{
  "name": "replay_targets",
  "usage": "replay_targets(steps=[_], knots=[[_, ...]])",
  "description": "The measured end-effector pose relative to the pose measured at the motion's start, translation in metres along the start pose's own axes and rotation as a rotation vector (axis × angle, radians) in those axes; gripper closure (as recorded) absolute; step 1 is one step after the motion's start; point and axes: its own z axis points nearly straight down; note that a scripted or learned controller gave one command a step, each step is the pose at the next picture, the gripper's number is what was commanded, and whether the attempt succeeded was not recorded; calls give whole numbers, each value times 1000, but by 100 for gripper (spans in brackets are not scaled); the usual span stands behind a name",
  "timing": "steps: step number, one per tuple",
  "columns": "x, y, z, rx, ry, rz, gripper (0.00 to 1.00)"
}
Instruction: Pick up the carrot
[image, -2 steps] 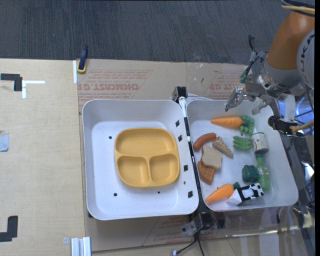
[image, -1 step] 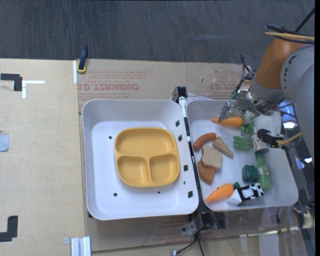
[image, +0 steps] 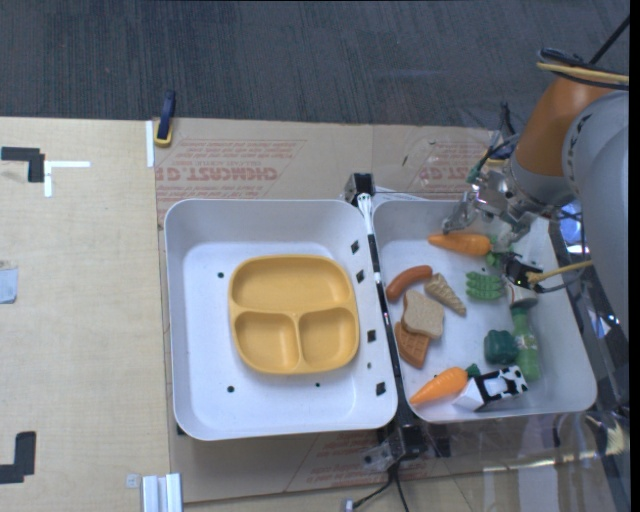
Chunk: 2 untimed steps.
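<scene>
Two orange carrots lie in the right bin (image: 570, 395). One carrot (image: 460, 242) rests near the far wall, its green top pointing right. The other carrot (image: 438, 387) sits near the front edge, beside a black-and-white toy. My gripper (image: 492, 217) is over the far carrot's leafy end, just behind it. Its fingers (image: 470, 208) look spread apart, and I see nothing between them. The arm comes in from the upper right.
The right bin also holds a sausage (image: 408, 281), a bread slice (image: 424, 314), a waffle (image: 411, 344), a bread wedge (image: 447, 296), green vegetables (image: 485, 288), a green bottle (image: 524, 340) and the black-and-white toy (image: 498, 385). A yellow divided plate (image: 294, 312) lies in the left bin (image: 190, 330).
</scene>
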Motion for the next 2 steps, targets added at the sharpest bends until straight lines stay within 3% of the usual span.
replay_targets(steps=[1, 2], knots=[[-9, -16, 0, -7, -4, 91, 0], [-13, -76, 14, 27, -20, 228, 0]])
